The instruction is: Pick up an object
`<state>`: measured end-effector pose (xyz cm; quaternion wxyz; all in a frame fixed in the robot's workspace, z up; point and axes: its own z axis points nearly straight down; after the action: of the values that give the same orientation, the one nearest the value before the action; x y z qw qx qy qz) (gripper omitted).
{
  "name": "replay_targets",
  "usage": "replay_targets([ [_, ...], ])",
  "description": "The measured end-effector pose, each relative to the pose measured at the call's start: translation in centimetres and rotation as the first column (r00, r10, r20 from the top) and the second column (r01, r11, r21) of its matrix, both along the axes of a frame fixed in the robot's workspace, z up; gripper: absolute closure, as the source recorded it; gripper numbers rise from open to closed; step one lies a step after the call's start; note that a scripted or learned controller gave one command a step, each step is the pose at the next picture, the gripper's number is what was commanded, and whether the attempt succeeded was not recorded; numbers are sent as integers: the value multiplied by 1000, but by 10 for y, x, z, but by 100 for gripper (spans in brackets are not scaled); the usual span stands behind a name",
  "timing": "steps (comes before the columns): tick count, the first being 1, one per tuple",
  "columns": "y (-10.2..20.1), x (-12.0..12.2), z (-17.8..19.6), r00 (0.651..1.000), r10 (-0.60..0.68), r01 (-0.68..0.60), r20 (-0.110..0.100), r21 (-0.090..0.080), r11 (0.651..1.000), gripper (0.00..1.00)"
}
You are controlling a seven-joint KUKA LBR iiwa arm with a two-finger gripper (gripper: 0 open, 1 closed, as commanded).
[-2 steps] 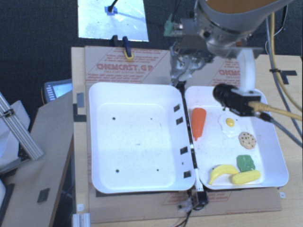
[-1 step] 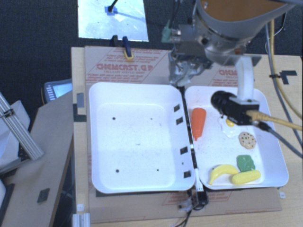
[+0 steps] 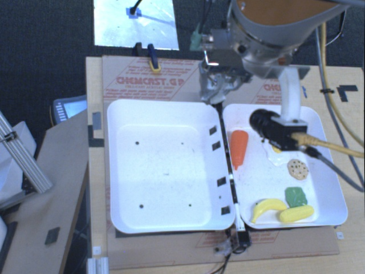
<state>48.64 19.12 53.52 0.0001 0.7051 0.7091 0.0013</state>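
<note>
Gripper (image 3: 215,91): hung over the far rims where the two bins met; how far open it was could not be told, and nothing was seen in its hold.
Carrot (image 3: 238,147): lay in the right bin (image 3: 337,201), nearest of all things to the gripper, on the camera's side of it and a little to its right in the view.
Carrot's axis: ran almost straight away from the gripper toward the view's bottom, broad end toward the gripper, narrow tip pointing away and leaning slightly left.
Carrot's edges: its left flank lay just beside the bin's left wall; bare white floor lay to its right.
Cookie (image 3: 297,169): farther right of the gripper than the carrot, well apart from it, lying flat.
Banana (image 3: 267,208): at the bin's near wall, far from the gripper, long axis across the view.
Yellow piece (image 3: 296,213): at the banana's right end, also lying across.
Green piece (image 3: 295,196): just behind the yellow piece, close against it.
Left bin (image 3: 114,153): left of the gripper and nearer the camera, with a bare white floor.
Bench (image 3: 342,96): bore both bins side by side.
</note>
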Motion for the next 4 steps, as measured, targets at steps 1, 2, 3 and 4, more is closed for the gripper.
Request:
replay_targets([
  [1, 0, 0, 12, 1000, 3, -3, 3, 1, 1000, 100],
  [2, 4, 0, -1, 1000, 0, 0, -1, -1, 1000, 100],
  [3, 4, 1, 12, 1000, 2, -2, 3, 1, 1000, 100],
  [4, -4, 0, -9, 1000, -5, 5, -2, -2, 1000, 100],
])
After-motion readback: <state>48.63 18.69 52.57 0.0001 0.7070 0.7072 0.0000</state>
